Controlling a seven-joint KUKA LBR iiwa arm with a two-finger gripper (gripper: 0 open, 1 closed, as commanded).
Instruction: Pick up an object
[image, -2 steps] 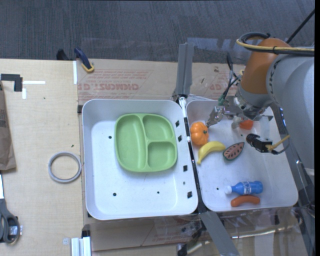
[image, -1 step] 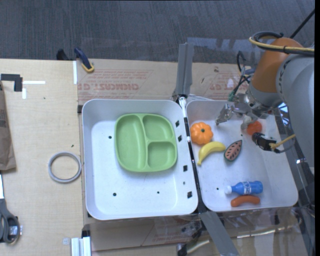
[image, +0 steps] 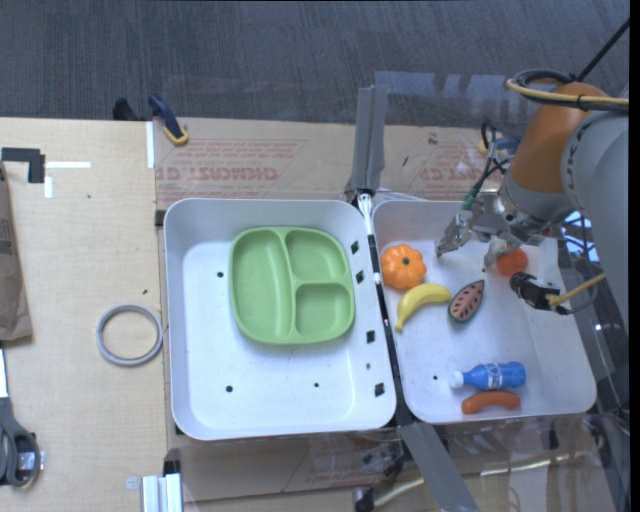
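From my remote station I see a pale wooden bench under a dark carpeted floor strip, with printed cardboard beneath two shallow white bins. In the right bin, near its far right wall, a small red-orange object lies partly hidden by the arm's wrist; I cannot tell what it is. The gripper hangs just left of it, its fingers spread apart with nothing between them. Whether a fingertip touches the bin floor is hard to make out. Outward from there lie a watermelon slice, a banana and an orange pumpkin, the last two almost touching. Toward the near wall, a blue bottle lies on its side just above a reddish sausage. The left bin bears a green divided plate. On the bench sit a grey ring, scissors cut off at the edge, and a blue clamp.
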